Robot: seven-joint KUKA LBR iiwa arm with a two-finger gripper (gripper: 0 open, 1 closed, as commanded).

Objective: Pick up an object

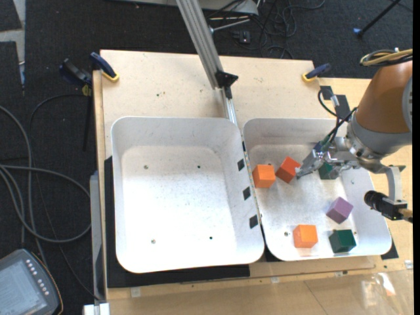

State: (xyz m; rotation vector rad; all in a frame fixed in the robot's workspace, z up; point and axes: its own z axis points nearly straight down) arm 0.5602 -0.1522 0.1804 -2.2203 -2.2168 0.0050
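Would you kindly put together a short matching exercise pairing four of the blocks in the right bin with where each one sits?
Things:
1. purple block
2. green block
3. red-orange block
4. orange block by the divider

Places:
A. front right corner of the bin
B. next to the pincer
C. nearest the left bin
D. just behind the green block

Pairs: 1-D, 2-A, 3-B, 4-C

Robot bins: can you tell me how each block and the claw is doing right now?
Gripper: low in the right bin, beside the red-orange block.
Red-orange block: tilted, at the gripper's tip.
Orange block: resting flat, next to the red-orange block.
Second orange block: resting near the front rim.
Purple block: resting, alone.
Green block: resting, front corner.
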